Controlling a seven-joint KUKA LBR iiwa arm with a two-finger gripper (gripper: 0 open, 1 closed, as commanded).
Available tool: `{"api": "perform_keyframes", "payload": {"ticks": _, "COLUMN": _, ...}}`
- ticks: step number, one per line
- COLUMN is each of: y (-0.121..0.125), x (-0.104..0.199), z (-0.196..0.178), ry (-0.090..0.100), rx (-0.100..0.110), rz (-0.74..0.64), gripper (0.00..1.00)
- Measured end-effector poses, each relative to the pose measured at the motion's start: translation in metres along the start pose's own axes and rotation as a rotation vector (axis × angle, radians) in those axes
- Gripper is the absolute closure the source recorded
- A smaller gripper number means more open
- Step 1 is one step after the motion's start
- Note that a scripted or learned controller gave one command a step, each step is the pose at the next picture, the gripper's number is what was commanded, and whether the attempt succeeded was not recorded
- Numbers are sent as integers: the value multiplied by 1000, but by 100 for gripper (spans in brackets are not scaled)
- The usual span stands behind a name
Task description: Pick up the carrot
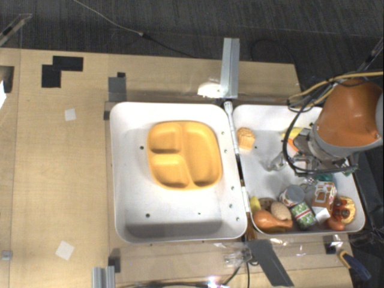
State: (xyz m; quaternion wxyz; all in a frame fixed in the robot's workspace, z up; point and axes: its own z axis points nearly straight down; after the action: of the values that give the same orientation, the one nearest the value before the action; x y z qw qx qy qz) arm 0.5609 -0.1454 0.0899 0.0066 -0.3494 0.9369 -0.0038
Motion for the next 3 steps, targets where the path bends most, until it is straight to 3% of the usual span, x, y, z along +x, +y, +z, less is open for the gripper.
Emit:
{"api": "perform_keyframes", "payload": {"ticks": 1, "y": -53, "x": -44, "z": 2, "ry": -1, "rx": -3, "rz": 233, "gripper": 0}}
{"api": "perform_keyframes", "payload": {"ticks": 3, "y": 0, "x": 21, "z": -1, "ry": -2, "rx": 1, "rz": 270, "gripper": 0}}
